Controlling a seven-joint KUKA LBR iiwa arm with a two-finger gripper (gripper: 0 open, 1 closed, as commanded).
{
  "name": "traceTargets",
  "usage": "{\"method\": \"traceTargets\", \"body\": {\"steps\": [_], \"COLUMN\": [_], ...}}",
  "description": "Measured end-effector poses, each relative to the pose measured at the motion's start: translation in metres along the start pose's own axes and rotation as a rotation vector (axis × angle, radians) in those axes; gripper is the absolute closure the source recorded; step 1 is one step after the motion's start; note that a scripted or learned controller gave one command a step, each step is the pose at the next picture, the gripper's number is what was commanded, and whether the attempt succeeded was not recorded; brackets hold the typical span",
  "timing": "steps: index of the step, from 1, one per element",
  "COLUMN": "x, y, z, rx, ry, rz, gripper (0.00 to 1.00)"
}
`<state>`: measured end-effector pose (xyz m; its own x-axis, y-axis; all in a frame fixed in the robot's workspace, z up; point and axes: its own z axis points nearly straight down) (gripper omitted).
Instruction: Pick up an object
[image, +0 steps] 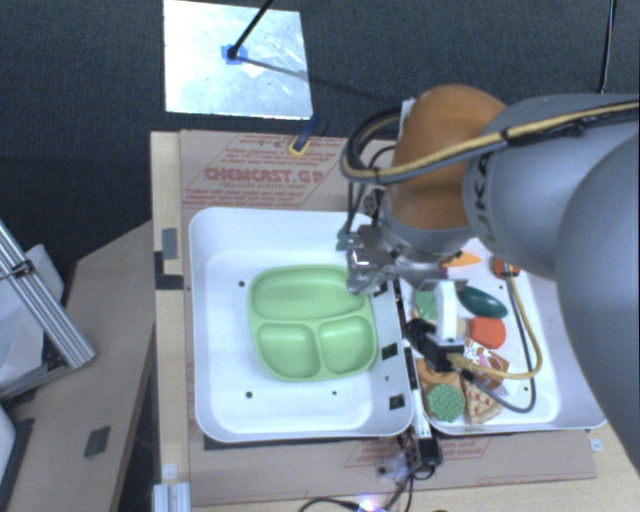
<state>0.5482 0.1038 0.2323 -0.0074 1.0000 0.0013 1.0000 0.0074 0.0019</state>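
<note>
A dark floor surrounds the tabletop (120, 300), on which cardboard carries two white bins. A green divided plate (308, 322) lies centrally in the left bin (220, 400). Small toy-like items (470, 350) are crowded along the left edge of the right bin (555, 400). The gripper (368, 270) is seen above the shared rim; the state of its fingers cannot be told. The plate is judged light, stiff and slippery, best taken by its raised rim.
</note>
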Motion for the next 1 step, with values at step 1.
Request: {"method": "traceTargets", "body": {"steps": [1], "x": [0.0035], "y": [-0.0024], "z": [0.0121], "rx": [0.002], "ry": [-0.001], "rz": [0.002], "gripper": [1.00]}}
